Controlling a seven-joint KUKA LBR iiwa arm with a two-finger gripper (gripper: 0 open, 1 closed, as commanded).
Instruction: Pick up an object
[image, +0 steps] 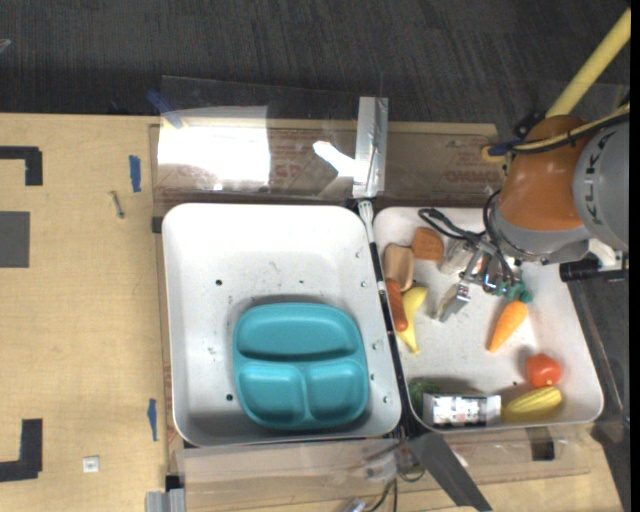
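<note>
- The arm (560, 190) reaches in from the right, and its gripper (462, 297) hangs low over the upper middle of the right bin (585, 330).
- The two metal fingers (458, 300) look slightly parted with nothing between them, though they are small and partly blurred, so the gap is hard to judge.
- Just right of the gripper lies a carrot (508, 322), tilted, with its green top toward the wrist.
- Left of the gripper, along the bin's left wall, a tan block (400, 265) sits above a red-orange stick (397, 305) and a yellow piece (411, 318) that may be a banana.
- A brown piece (428, 244) lies near the bin's top, just above and left of the gripper.
- At the bottom of the right bin a can (460, 408) lies on its side, with something dark green (423, 390) at its left end and a yellow vegetable (533, 402) at its right.
- A tomato (543, 370) sits just above the yellow vegetable, near the right wall.
- The left bin (200, 250) holds a teal divided plate (298, 363) in its lower half.
</note>
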